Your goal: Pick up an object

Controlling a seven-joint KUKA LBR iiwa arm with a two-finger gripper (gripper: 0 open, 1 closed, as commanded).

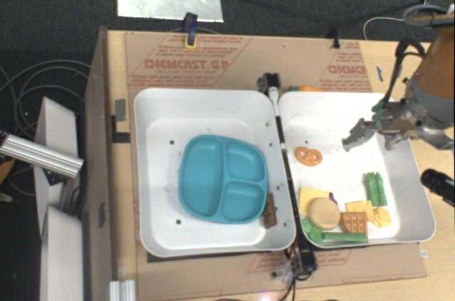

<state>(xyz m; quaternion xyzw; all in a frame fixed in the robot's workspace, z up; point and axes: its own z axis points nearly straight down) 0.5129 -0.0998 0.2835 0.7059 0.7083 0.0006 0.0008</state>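
Two white bins sit side by side on your bench, the left bin (pixel 153 150) and the right bin (pixel 416 200), touching along a dark middle seam. Under them you see a brown cardboard sheet (pixel 213 61) printed with red letters. The arm (pixel 435 75) comes in from the right edge, grey with its orange band, and hangs over the upper right part of the right bin. In the left bin you have a teal divided plate (pixel 222 178) lying flat, a little right of centre, with a small brown piece (pixel 270 210) just beside its lower right edge, against the seam.

The gripper (pixel 355 136) points left and down over bare bin floor in the right bin; you cannot tell from this angle whether its fingers are open or closed, and nothing shows between them.

The things you might pick lie in the right bin, mostly along its lower edge. A yellow wedge (pixel 311 196) sits by the seam, with a tan bun (pixel 323 213) touching it. A long green pod (pixel 334 237) lies along the bottom wall. A brown waffle (pixel 353 223) sits beside a pale yellow block (pixel 359 207) and a yellow piece (pixel 382 216). A green piece (pixel 375 187) stands apart, further right. The small orange pretzel (pixel 308 156) lies alone, up and left of the cluster, nearest the gripper but well short of touching it
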